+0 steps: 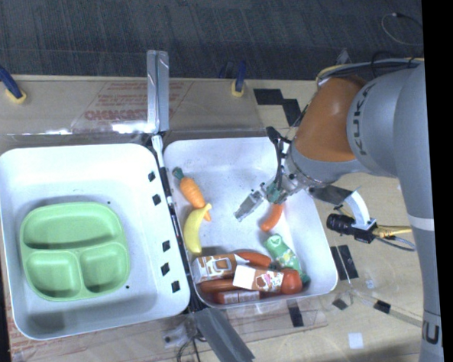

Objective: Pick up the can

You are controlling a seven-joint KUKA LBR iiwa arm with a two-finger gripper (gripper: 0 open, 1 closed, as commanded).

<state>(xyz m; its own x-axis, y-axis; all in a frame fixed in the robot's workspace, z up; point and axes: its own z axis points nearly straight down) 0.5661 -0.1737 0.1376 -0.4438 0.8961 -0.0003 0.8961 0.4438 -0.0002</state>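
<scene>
My arm [376, 121] reaches into the right bin [225, 157] from three o'clock. The left bin [72, 167] holds a green tray [74, 251]. My hand [262, 199] hovers mid-bin, fingers apart, gripping nothing. The can [213, 267] lies at six o'clock.

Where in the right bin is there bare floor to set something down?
The right bin has bare floor along its far half, from the far wall down to the carrot and gripper, and a smaller patch between the banana and the gripper. The near end is crowded with packets, a bottle and a sausage.
</scene>
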